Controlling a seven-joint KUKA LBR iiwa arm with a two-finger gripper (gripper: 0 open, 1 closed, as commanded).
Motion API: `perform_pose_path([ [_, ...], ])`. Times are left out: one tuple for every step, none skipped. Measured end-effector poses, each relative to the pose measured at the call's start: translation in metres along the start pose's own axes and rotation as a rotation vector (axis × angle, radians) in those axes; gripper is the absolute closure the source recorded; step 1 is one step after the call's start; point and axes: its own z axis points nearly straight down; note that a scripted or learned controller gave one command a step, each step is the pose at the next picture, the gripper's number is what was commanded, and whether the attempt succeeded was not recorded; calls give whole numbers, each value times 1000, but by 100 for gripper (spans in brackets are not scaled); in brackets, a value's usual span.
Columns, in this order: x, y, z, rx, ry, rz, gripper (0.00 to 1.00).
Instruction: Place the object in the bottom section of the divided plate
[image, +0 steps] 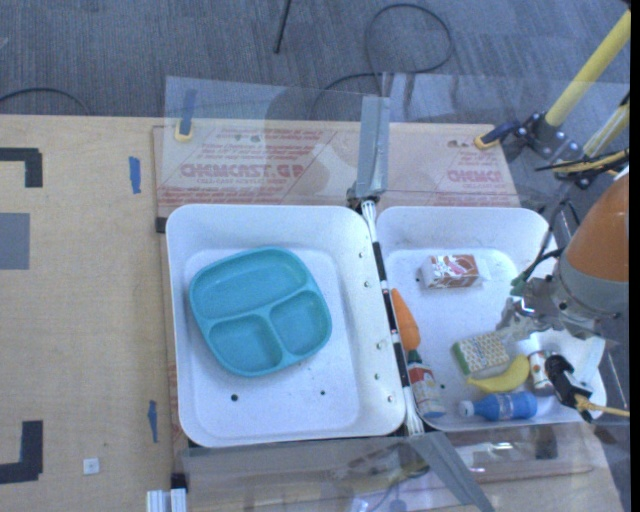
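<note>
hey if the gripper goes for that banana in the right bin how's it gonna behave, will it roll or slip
The banana is curved, so it would probably pivot or rock rather than roll straight. Its skin looks smooth, so it may slip between narrow fingers. It touches a green packet and lies close to a blue bottle, so pushing it would likely nudge those.

Single fixed overhead camera, looking down at a slant on a desk with two bins.

The wooden desk (80, 300) fills the left, grey carpet the top. The left bin (270, 410) and right bin (470, 225) sit side by side at middle distance. The arm (600, 260) enters from the right edge.
</note>
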Motion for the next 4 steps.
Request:
perform_pose_path([
  [-16, 21, 8, -5, 0, 222, 100],
  [-27, -31, -76, 1, 0, 301, 100],
  [-27, -30, -86, 2, -2, 299, 100],
  [-27, -40, -13, 2, 0, 423, 100],
])
